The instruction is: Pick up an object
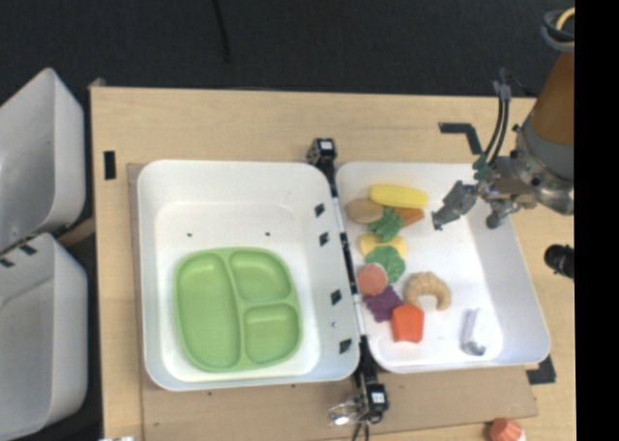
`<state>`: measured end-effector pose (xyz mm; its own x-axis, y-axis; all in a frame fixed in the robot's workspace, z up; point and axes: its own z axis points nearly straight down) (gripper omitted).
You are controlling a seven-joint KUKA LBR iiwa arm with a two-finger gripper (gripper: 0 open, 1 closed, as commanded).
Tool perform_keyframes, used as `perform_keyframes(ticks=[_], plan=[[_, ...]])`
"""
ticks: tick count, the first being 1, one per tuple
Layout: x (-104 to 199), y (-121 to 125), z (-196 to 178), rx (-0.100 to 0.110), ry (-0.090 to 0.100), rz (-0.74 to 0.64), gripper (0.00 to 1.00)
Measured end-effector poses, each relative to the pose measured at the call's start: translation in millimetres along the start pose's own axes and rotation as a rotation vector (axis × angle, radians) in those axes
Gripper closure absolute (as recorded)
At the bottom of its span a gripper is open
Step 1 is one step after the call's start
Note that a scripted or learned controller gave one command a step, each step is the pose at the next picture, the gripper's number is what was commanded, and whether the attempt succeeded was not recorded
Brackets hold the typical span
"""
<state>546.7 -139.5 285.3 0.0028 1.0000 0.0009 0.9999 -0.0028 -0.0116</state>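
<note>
My gripper [475, 212] hangs over the upper right part of the right bin [513, 265], open, with nothing between its fingers. Left of it lie a yellow corn-like piece [397, 196], a brown potato [364, 210] and a green broccoli [388, 226]. Further down the bin are a green-and-yellow piece [385, 258], a pink round piece [371, 279], a purple piece [383, 303], an orange-red block [407, 323], a tan croissant [427, 288] and a small grey object [472, 332].
The left bin [155, 226] holds a green divided plate [237, 308]. A small orange thing [504, 428] lies on the bench's front edge. White padded shapes [34, 188] stand at the far left.
</note>
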Motion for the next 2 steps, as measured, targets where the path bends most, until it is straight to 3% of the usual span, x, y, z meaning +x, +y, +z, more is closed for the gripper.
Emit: perform_keyframes(ticks=[1,2], plan=[[0.3,1.7,-6.6,-0.013,-0.002,-0.004,0.0],[2.4,10.9,51.0,-0.008,-0.002,-0.001,0.0]])
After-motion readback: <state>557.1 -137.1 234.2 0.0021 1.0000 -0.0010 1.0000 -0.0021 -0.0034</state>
